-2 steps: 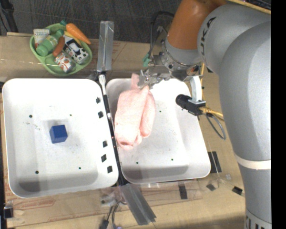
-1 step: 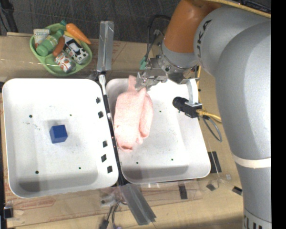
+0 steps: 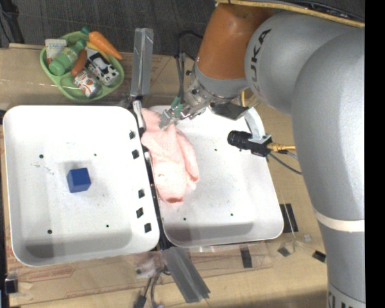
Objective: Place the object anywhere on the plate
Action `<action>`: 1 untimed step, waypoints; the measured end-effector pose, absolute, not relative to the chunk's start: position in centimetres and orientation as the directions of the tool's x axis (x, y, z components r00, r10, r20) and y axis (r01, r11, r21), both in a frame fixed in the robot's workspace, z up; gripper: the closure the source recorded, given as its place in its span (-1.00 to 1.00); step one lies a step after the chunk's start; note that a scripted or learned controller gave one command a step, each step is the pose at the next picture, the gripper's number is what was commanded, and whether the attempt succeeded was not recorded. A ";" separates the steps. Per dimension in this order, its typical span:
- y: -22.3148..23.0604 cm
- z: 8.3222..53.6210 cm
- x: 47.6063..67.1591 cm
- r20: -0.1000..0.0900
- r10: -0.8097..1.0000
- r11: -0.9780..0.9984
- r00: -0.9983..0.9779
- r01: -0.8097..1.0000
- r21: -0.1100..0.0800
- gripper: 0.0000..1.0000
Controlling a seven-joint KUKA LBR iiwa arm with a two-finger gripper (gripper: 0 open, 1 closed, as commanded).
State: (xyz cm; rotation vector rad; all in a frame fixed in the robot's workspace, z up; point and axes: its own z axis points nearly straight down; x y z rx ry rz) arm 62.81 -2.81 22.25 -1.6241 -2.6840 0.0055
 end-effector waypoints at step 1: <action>2.3 23.3 61.9 0.003 0.632 0.775 -0.775 0.632 -0.004 1.00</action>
